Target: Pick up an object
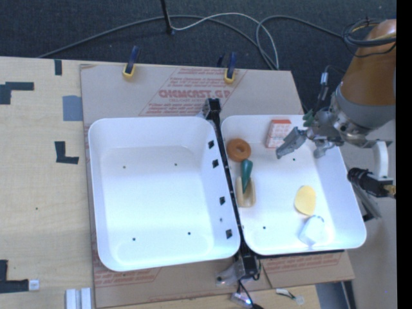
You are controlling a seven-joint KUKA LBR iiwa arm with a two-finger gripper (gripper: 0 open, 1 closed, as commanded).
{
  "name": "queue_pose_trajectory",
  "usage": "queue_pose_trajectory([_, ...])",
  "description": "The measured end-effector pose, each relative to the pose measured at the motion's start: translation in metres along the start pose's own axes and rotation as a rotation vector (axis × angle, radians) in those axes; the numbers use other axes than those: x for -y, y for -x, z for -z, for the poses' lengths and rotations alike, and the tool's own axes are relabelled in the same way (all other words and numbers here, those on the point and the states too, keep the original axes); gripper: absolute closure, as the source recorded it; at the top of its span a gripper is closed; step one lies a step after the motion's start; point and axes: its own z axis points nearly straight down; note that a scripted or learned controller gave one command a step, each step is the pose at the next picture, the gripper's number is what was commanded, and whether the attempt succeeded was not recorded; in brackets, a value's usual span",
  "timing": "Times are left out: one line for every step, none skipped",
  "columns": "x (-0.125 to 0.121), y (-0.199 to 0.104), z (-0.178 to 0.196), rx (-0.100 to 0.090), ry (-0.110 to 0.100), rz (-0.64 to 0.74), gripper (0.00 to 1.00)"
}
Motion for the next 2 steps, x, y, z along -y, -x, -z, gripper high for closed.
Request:
queue_pose_trajectory([0.058, -0.023, -0.115, -0.002, -0.011, 0.000, 0.00])
queue_pose_trajectory([-0.003, -0.081, -0.075, -0.001, 0.004, 0.007, 0.00])
